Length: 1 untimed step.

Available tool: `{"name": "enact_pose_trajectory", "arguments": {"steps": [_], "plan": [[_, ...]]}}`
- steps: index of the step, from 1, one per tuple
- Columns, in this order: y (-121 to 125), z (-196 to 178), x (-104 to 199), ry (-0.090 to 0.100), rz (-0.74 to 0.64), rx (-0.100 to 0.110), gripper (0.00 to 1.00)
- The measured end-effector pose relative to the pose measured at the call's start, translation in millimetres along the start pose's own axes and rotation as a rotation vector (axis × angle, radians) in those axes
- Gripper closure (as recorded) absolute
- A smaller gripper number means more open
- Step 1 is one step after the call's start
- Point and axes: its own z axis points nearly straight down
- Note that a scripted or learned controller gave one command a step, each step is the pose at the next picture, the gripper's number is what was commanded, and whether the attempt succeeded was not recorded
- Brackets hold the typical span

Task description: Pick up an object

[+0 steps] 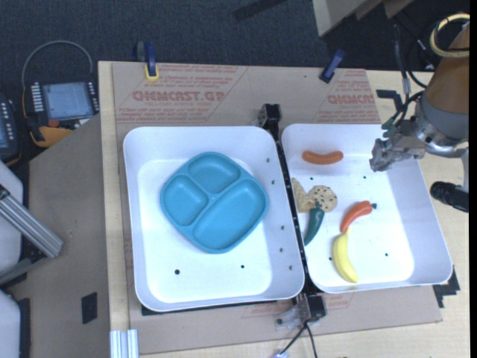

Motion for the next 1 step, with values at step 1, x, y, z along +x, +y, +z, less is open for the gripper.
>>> {"name": "enact_pose_trajectory", "arguments": {"steps": [1], "plan": [[-0.5,-45.4,5.7,0.000,-0.001,0.001,1.00]]}}
